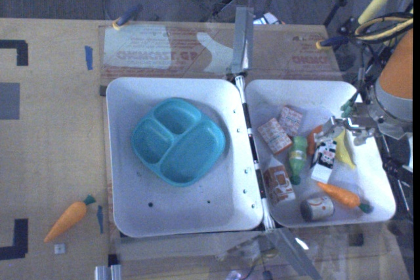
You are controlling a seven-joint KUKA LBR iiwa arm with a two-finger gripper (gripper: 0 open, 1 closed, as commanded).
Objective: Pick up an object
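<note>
My gripper (346,126) hangs over the right side of the right bin (380,174), just above a yellow banana (345,153) and a black-and-white carton (324,158). Nothing is visibly held in it. Beside the carton lie a green bottle (298,155) and a small red-orange item (315,136). Two pinkish boxes (274,135) (291,119) rest further left. A brown box (279,183), a grey can (317,208) and an orange carrot (342,195) lie along the bin's near side.
The left bin (125,108) holds a blue divided plate (178,141). A second toy carrot (65,220) lies on the bench at the front left, outside the bins. A metal divider (251,147) separates the two bins. Cables and stand legs crowd the back right.
</note>
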